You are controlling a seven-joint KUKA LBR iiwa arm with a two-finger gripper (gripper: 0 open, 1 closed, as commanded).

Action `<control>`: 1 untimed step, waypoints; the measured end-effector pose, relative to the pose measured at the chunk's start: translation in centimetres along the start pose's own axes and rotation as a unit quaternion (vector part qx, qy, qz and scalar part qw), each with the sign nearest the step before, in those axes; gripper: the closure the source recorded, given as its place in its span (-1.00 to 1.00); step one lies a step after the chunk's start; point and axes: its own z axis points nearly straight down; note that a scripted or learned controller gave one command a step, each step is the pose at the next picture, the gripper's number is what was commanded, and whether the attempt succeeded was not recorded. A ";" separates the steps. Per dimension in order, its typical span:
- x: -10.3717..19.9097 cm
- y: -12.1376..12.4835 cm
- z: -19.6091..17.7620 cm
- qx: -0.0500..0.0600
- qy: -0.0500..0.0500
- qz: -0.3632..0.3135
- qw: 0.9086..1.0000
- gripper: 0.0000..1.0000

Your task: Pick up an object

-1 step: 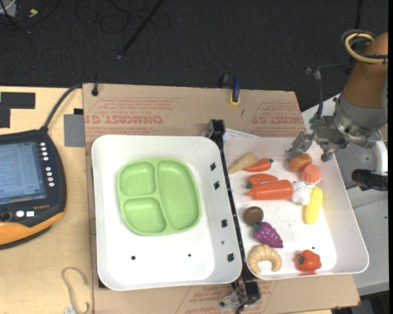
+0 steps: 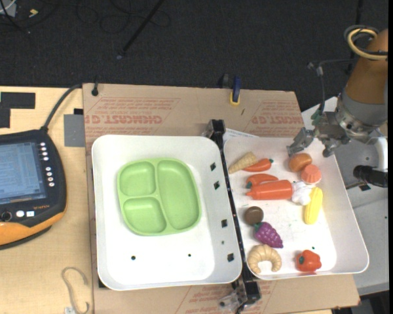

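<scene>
Currently I read only one piece of writing: red print on the cardboard sheet (image 2: 183, 113) under the bins, upside down to the camera; it appears to read "CHEMCAST GP", though blur makes that uncertain. The teach pendant (image 2: 19, 185) at the bench's left edge shows a lit screen whose text is too small to read.

The gripper (image 2: 316, 138) hangs over the far right corner of the right bin (image 2: 354, 241), its two fingers spread apart with nothing between them. Just beneath it, near the far rim, lie an orange round fruit (image 2: 300, 161) and a pink one (image 2: 311, 174).

The other items crowd the right bin's centre: carrots (image 2: 265, 177), a yellow corn cob (image 2: 313, 205), a brown piece (image 2: 253, 215), purple grapes (image 2: 267, 233), a croissant (image 2: 264, 258) and a red pepper (image 2: 308, 260) by the near rim. Bare floor remains along the right rim.

The left bin (image 2: 111, 260) carries a green divided tray (image 2: 158, 196) centrally, with open margins on all sides.
</scene>
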 end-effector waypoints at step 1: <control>0.8 -0.4 5.9 0.002 0.001 -0.001 1.000 -1.00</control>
